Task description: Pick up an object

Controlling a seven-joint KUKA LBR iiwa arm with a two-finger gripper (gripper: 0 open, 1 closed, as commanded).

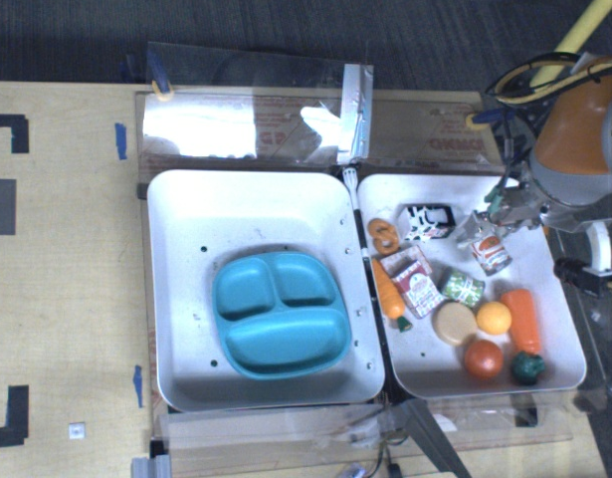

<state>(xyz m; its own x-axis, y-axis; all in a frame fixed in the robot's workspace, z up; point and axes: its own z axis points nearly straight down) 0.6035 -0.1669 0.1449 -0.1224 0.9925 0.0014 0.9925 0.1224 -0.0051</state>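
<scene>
Up by the right bin's (574, 366) far right corner, the claw (505, 207) hangs; its grip I cannot tell. One blue tray (281, 312) lies in the left bin (176, 267).

My pincer (488, 229) hangs over the right white bin (564, 361), just above a small red-and-white can (492, 254); a blue divided tray (281, 312) sits in the left bin (176, 267).

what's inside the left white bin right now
A blue divided tray sits in the left bin, nothing visible in its three compartments. Whatever lies beneath the tray is covered.
</scene>
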